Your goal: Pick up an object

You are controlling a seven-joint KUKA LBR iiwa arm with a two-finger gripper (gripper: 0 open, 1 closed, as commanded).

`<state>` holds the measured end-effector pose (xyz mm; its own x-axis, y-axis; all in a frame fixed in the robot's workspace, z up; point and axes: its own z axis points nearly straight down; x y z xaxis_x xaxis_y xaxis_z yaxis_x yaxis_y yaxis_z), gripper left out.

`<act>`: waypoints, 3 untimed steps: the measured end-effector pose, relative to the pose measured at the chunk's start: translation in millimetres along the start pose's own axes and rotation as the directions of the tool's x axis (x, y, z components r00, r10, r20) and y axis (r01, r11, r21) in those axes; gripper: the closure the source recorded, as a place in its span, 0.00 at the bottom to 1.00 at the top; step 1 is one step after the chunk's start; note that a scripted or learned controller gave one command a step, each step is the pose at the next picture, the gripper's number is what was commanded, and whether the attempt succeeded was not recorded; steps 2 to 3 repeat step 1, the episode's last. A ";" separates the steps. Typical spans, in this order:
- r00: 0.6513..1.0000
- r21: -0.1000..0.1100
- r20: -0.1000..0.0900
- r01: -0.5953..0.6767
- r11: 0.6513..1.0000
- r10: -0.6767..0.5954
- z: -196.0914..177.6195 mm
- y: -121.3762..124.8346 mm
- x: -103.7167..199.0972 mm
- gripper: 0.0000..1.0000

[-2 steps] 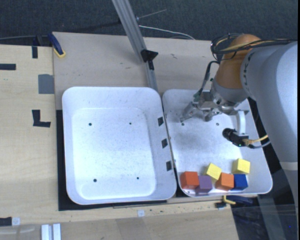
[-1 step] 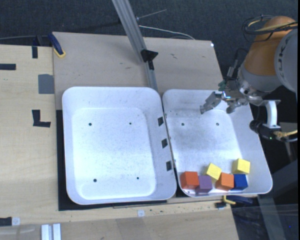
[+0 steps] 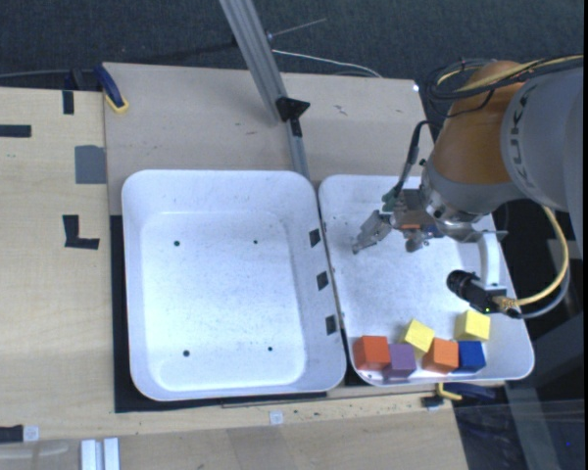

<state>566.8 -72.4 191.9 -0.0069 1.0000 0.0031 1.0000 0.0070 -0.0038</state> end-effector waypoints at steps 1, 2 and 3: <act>1.000 -0.006 0.005 -0.005 1.000 0.005 10.0 61.3 -30.1 0.00; 1.000 -0.006 0.005 -0.005 1.000 0.005 10.0 61.3 -30.1 0.00; 1.000 -0.006 0.005 -0.005 1.000 0.005 10.0 61.3 -30.1 0.00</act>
